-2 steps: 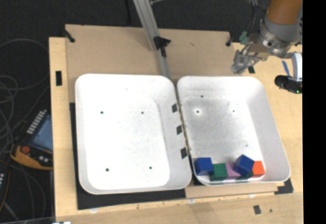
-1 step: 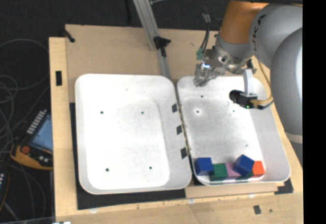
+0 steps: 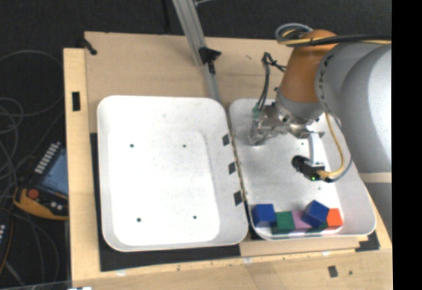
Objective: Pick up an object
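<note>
Two blue blocks (image 3: 264, 213), one green (image 3: 284, 221), pink (image 3: 300, 220), orange (image 3: 334, 217) crowd the right bin's (image 3: 277, 170) near edge; my gripper (image 3: 258, 132) hovers over open floor, grip unreadable.

One fixed camera above the bench (image 3: 151, 58) — slanted downward over both bins, arm from right.

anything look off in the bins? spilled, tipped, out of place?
Nothing spilled or damaged. The blocks are all crowded along the near edge of the right bin: two blue blocks, a green block, a pink block and an orange block. The gripper sits at the bin's far left corner, away from them.
</note>
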Robot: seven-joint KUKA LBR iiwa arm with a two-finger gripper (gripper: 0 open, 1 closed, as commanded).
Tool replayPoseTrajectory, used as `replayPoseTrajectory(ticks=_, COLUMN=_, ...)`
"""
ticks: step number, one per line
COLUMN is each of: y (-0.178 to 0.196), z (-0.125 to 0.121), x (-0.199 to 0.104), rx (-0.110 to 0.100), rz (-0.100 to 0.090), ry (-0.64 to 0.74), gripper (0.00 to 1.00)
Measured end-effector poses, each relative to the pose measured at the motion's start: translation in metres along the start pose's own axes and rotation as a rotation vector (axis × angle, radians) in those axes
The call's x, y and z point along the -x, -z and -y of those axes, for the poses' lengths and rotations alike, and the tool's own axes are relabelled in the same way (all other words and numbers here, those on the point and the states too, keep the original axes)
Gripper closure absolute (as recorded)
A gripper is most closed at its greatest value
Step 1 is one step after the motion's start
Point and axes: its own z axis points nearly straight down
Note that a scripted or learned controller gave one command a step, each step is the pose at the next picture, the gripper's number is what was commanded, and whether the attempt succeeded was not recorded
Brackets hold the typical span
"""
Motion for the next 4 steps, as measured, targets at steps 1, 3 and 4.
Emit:
replayPoseTrajectory(ticks=1, y=0.005, z=-0.016, x=0.061, rx=0.01, rz=0.003, ry=-0.001, gripper=1.0)
replayPoseTrajectory(ticks=3, y=0.005, z=-0.009, x=0.034, rx=0.009, rz=0.001, ry=0.0, gripper=1.0)
replayPoseTrajectory(ticks=4, y=0.004, z=-0.001, x=-0.012, rx=0.006, rz=-0.002, ry=0.007, gripper=1.0)
